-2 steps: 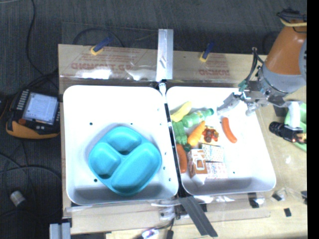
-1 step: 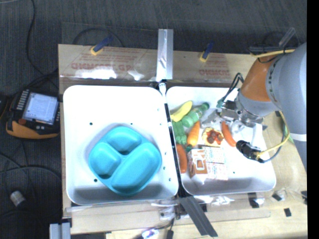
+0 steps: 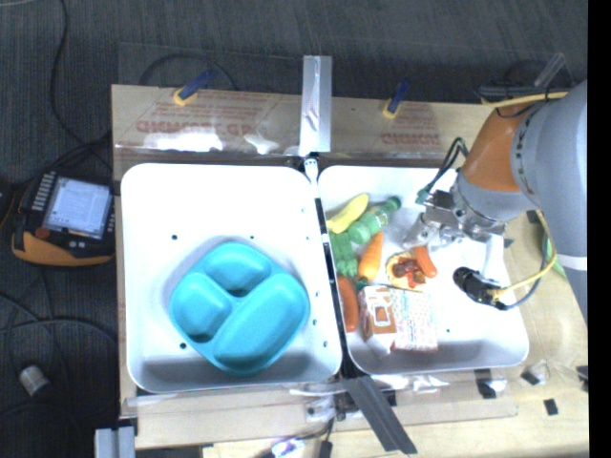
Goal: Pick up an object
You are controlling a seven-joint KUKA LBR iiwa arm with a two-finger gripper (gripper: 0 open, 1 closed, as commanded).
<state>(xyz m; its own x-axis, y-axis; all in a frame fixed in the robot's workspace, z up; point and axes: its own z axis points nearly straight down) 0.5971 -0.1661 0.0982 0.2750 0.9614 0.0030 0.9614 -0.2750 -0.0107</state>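
Glossy plastic toy food (image 3: 372, 246), smooth blue sectioned plate (image 3: 240, 303)

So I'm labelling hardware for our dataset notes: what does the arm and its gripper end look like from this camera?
The arm is a bulky rounded grey body with an orange band above the wrist. Below that sits a metallic grey wrist block, and the gripper is made of small silver and dark parts. A yellow cable loops from the arm to a black connector beside a white bracket.
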